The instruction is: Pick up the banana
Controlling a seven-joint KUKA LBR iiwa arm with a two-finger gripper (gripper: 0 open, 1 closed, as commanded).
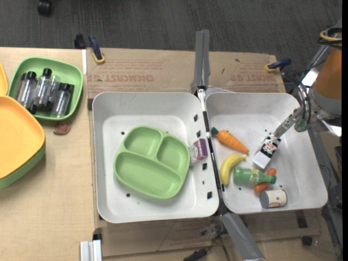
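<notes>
The yellow banana [229, 167] lies in the right bin [304, 200] near its left wall, curved, between an orange carrot [231, 140] and a green bottle [251, 176]. My gripper [276, 136] slants down from the arm at the right edge and ends just above a small white carton [266, 151]. It stands to the right of the banana and apart from it, with the carton in between. I cannot tell whether the carton touches the gripper.
A small can [273, 198] and an orange piece [263, 186] lie beside the green bottle. The left bin [106, 200] holds a green divided plate [152, 162] and a purple packet [199, 149]. Further left on the bench are stacked orange plates [19, 140] and a green tray of bottles [46, 88].
</notes>
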